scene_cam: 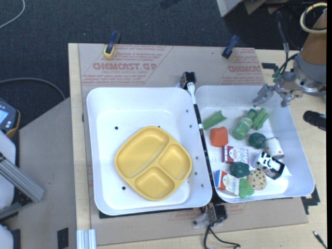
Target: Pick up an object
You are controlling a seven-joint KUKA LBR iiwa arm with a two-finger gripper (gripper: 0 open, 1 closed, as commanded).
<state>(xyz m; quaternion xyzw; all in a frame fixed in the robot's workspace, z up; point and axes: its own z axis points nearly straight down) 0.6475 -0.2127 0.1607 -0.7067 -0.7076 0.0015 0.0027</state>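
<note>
The green bottle [243, 127] lies in the right bin [295, 139] just below the gripper [273, 95], whose fingers spread open, empty, arm reaching from the right.

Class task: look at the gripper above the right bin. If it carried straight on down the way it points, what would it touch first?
The gripper hangs near the far rim of the right bin, pointing down. Most likely it meets the green bottle and green piece just below it, or bare bin floor beside them; depth from this slanted view is unclear.

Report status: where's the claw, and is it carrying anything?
Claw open, hovering over far edge of right bin, nothing between its fingers. Nearest item: green bottle, untouched. Yellow tray sits in left bin, out of the way.
</note>
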